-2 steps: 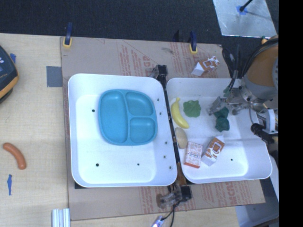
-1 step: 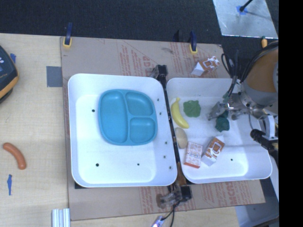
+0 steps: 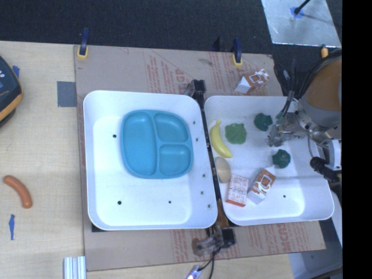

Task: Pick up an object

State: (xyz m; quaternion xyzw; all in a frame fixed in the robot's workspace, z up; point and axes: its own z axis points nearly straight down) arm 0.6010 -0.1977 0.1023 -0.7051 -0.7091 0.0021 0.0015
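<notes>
Camera view: the gripper (image 3: pixel 278 133) hangs between two dark green, bumpy broccoli pieces (image 3: pixel 281 158); its jaws' state I cannot tell.

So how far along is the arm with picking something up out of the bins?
Nothing looks picked yet. The gripper is down in the right bin, between two dark green items, and nothing shows between its fingers. The banana, light green piece and cartons lie on the bin floor. Grasping and lifting are left.
</notes>
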